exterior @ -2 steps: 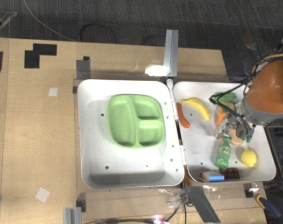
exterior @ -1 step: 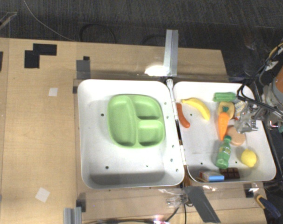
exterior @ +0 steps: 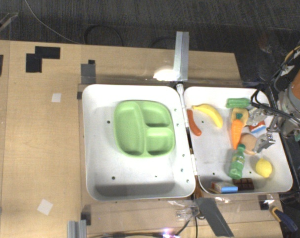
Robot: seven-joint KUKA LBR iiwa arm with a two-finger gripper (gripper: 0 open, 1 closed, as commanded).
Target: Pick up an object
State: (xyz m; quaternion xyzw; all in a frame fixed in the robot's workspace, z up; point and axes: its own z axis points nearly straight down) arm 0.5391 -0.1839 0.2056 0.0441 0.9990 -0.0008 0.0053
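The right bin (exterior: 209,155) holds several toy foods: a yellow banana (exterior: 210,114), a red chili (exterior: 193,123), an orange carrot (exterior: 236,128), a green bottle (exterior: 236,164), a yellow lemon (exterior: 263,168), a beige egg-like piece (exterior: 247,142) and a green piece (exterior: 237,102) at the back. My gripper (exterior: 264,129) reaches in from the right and hangs over the bin's right side, above a red, white and blue item (exterior: 257,128), just right of the carrot and the beige piece. Nothing is visibly held.
A green divided plate (exterior: 142,128) lies in the left bin (exterior: 98,177). A brown bar (exterior: 242,184) and a small blue piece (exterior: 229,188) lie at the right bin's front edge. A metal post (exterior: 181,56) stands behind the bins. Cables hang at the far right.
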